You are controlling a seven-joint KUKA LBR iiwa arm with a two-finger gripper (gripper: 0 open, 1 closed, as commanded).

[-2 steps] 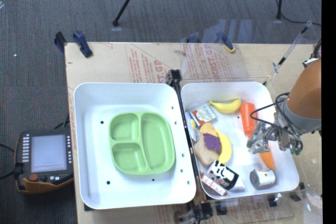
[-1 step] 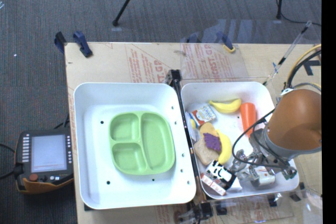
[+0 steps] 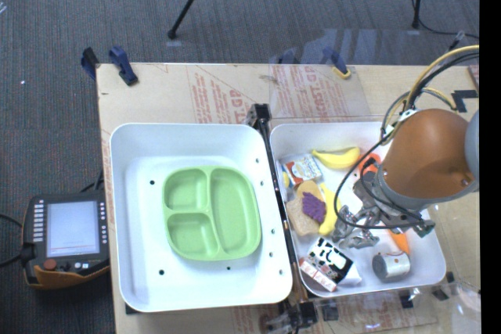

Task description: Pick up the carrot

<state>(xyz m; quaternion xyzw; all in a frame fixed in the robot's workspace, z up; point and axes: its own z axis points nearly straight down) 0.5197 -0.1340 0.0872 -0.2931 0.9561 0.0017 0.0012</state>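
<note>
Hanging low over the right bin [image 3: 435, 262], the hand [image 3: 362, 232] sits at the bin's middle, its metal parts a dark tangle under the wrist; whether it stands wide or narrow cannot be told here, and nothing can be seen held in it.

Carrot [image 3: 399, 241]: a short orange piece shows just beside the hand, on the side toward the bin's right wall, near the bin's near edge. Its visible part runs with the long axis roughly from the bin's far side to its near side, slightly slanted. Its upper end is hidden under the arm, so which end is the tip cannot be told.

Arm [image 3: 429, 155]: enters over the right bin's right wall, with the orange band bulking above the wrist and covering the bin's right half. Cables loop from the wrist up past the bin's far right corner.

Other contents of the right bin:
- grey cylinder [image 3: 390, 265], near the bin's near right corner, just beside the carrot.
- black-and-white box [image 3: 332, 258], at the near edge, left of the hand.
- purple item [image 3: 313, 206] lying on a tan slice, toward the bin's left wall.
- banana [image 3: 337, 159], near the bin's far wall.

Left of the right bin, the left bin [image 3: 133, 168] holds a green divided tray [image 3: 211, 213]. Both bins rest on the bench [image 3: 196, 90].
</note>
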